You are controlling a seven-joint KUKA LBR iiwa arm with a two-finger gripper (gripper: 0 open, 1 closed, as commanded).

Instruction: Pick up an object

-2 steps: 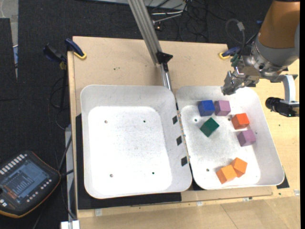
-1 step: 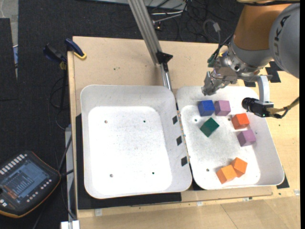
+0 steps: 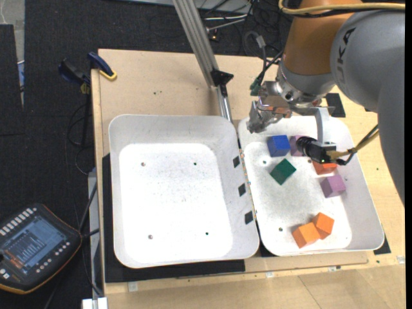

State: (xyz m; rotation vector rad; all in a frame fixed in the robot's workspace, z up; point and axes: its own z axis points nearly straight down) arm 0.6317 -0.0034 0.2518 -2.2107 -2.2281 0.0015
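The arm reached down from the right, its gripper over the right bin's far-left corner, beside the blue cube; grip unclear.

Both white bins are seen as smooth, slightly glossy plastic speckled with dark grit, the bench as matt pale fibreboard, the coloured blocks as matt, and the arm's grey shell as smooth satin.
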